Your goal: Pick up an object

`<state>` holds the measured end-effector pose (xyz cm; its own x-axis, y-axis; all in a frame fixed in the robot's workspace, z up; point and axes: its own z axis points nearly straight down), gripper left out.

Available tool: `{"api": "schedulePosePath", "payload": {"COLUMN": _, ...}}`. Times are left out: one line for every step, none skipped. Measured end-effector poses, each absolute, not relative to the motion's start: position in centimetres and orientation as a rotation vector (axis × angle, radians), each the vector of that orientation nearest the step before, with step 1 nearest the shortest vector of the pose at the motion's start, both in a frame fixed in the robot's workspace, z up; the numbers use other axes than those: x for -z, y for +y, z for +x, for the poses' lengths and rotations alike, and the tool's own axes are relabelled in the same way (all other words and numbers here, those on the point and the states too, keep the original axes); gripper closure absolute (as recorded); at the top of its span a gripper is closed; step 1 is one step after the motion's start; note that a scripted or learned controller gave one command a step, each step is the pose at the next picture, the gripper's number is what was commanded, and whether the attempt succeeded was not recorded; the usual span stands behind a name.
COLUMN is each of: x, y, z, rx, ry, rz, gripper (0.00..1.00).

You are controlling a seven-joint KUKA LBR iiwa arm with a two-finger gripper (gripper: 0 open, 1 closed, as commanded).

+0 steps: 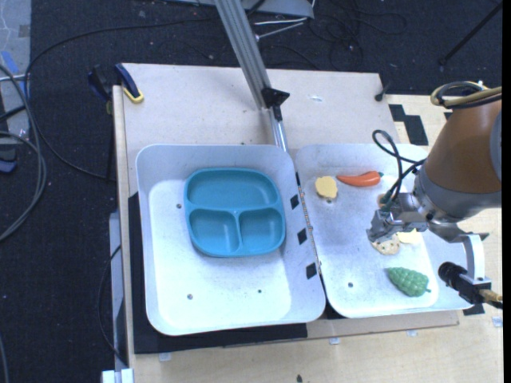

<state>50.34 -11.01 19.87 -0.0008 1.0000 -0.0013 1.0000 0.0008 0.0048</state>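
Because the gripper (386, 234) hangs just over the cracker-like piece (389, 247) at four o'clock in the right bin (343, 294) (finger state I cannot tell), a descent slightly off-centre could nudge it toward the green piece (409, 281) and miss.

Two bins sit side by side on the bench (200, 94). In the left bin (160, 294) a tray (235, 212) lies toward twelve o'clock of centre. In the right bin (351, 294) the slice (326, 187) lies at eleven o'clock, with the pepper (359, 179) just beside it toward three. The cookie (389, 246) lies near the bin's middle, and the cone (408, 281) lies at five o'clock from it. My claw (383, 231) hangs over the cookie, my arm (471, 158) coming in from three o'clock. A pole (243, 38) slants from twelve o'clock down to the gap between the bins.
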Motion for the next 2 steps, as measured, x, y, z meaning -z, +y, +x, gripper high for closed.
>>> {"api": "schedulePosePath", "payload": {"x": -25.2, "y": -11.0, "z": 50.5, "rx": -0.006, "ry": 2.220, "rz": 2.214, "gripper": 1.00}}
{"api": "schedulePosePath", "payload": {"x": -25.2, "y": -6.2, "z": 51.4, "rx": -0.002, "ry": 2.230, "rz": 2.213, "gripper": 1.00}}
